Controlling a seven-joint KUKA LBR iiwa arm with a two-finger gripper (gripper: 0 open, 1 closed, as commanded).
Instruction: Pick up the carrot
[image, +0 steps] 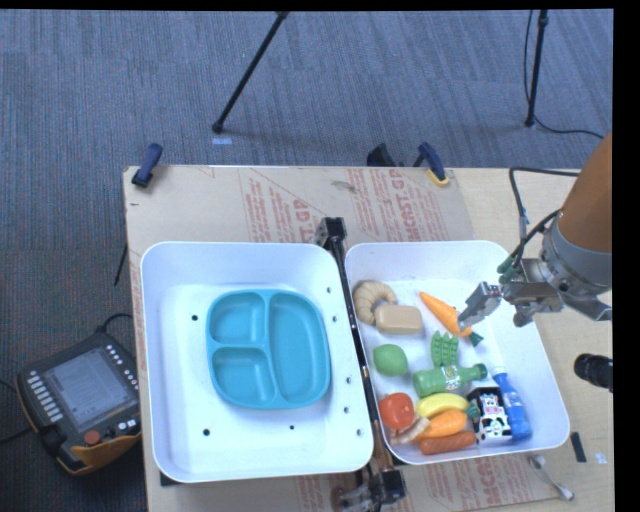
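The carrot (438, 311) is an orange cone lying slantwise in the upper middle of the right bin (535, 345), its thin tip pointing up-left. My gripper (501, 306) hovers at the carrot's right end, reaching in from the right. It is open, and its left fingertip (478, 300) sits right over the carrot's thick end. Nothing is between the fingers.
A croissant (372, 296) and a tan bread piece (398, 319) lie left of the carrot. Below it are a green ridged vegetable (444, 348), a lime (390, 359), a green bottle (447, 379), a tomato (396, 410), a banana (443, 404) and a blue bottle (510, 400). The left bin (170, 300) holds a blue divided plate (268, 348).
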